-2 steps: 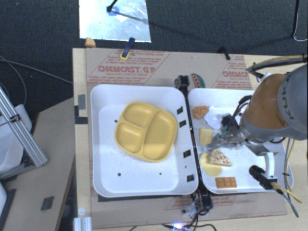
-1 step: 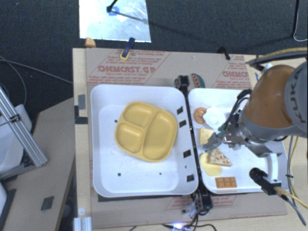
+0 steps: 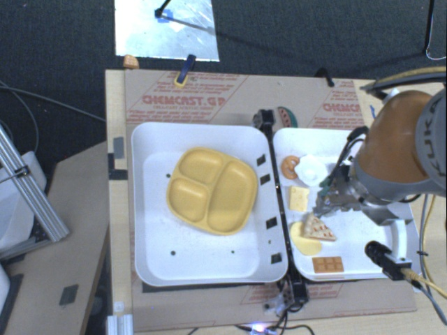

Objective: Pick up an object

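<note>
The right bin (image 3: 391,264) holds several toy food pieces. A tan waffle-like wedge (image 3: 321,229) lies on a pale yellow round piece (image 3: 302,240). My gripper (image 3: 323,206) hangs right above the wedge's upper tip, at or very near it. A yellow cheese square (image 3: 299,199) lies just left of the gripper. A small ringed donut (image 3: 290,166) and a white lump (image 3: 312,169) sit at the bin's back. A brown cracker (image 3: 327,264) rests near the front wall. The arm's grey and orange body covers the bin's right half.
The left bin (image 3: 150,257) carries a yellow divided plate (image 3: 211,190) in its middle. A black divider (image 3: 276,201) runs between the two bins. A black fixture (image 3: 383,257) juts over the right bin's front right corner.
</note>
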`<act>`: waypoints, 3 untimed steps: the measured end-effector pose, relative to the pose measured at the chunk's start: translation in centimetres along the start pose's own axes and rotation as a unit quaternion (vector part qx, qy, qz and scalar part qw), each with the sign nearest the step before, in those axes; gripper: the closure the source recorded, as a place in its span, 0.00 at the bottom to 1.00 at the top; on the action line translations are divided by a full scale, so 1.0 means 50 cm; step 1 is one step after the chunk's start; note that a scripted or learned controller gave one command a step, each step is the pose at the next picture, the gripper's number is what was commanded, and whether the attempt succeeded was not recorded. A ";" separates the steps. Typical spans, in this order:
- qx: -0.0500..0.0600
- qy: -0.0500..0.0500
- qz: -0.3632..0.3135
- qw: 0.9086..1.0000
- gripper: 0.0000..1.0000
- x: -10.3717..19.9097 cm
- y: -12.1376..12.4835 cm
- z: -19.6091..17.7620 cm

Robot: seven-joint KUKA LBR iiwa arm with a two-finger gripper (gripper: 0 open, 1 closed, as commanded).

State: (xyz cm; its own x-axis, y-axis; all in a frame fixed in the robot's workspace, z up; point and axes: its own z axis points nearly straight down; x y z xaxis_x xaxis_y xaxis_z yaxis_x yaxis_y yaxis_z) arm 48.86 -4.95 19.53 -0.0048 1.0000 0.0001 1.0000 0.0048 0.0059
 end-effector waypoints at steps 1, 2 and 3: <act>0.002 0.000 -0.002 1.000 1.00 0.063 0.063 0.023; 0.001 0.000 -0.001 1.000 1.00 0.082 0.147 0.022; 0.001 0.002 -0.005 1.000 1.00 0.281 0.202 0.023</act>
State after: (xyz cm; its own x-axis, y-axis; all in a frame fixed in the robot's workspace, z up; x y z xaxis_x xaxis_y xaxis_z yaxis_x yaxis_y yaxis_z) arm 58.92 9.14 18.45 -0.0140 0.9999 0.0040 0.9999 0.0140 0.0043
